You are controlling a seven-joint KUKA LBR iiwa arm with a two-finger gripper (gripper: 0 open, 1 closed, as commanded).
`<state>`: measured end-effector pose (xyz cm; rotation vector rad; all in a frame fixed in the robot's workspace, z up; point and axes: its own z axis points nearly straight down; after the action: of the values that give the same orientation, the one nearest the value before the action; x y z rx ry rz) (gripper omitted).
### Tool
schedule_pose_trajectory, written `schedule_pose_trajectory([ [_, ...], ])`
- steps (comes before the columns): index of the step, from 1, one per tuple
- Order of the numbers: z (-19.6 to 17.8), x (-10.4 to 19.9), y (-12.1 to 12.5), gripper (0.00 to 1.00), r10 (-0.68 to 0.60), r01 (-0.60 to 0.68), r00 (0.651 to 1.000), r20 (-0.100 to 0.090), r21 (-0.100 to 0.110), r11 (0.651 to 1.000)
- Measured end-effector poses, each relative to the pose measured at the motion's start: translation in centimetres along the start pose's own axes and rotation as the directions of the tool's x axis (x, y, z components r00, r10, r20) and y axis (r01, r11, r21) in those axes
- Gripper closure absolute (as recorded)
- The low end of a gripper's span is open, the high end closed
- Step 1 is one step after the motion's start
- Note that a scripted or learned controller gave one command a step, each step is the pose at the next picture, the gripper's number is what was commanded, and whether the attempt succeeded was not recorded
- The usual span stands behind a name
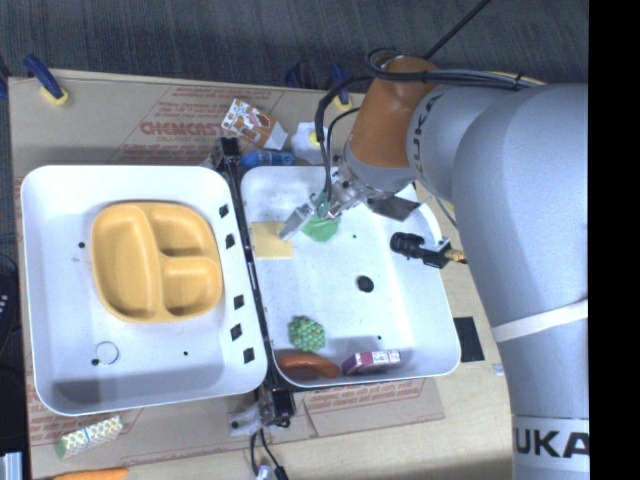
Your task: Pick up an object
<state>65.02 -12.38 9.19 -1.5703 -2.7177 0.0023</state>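
Note:
My gripper (310,218) hangs low over the far part of the right bin (400,313), under the orange-banded wrist. A small green object (322,231) lies right at its tip, touching or nearly touching it; whether it is held is not visible. A pale yellow flat piece (270,240) lies just left of the tip, by the bin's left wall. Near the front wall sit a green bumpy ball (307,333), a brown sausage-like item (305,365) and a small purple-and-white box (372,360).
The left bin (60,368) holds a yellow divided plate (155,260). A black part (415,248) sits on the right bin's right rim. Loose packets and a blue item (265,156) lie on the cardboard behind the bins. The arm covers the right side.

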Motion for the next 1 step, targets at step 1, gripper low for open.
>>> schedule_pose_trajectory([
  [1,-1.05,-0.04,0.03,1.0,-0.005,0.005,1.0,0.001,0.001,1.0],
])
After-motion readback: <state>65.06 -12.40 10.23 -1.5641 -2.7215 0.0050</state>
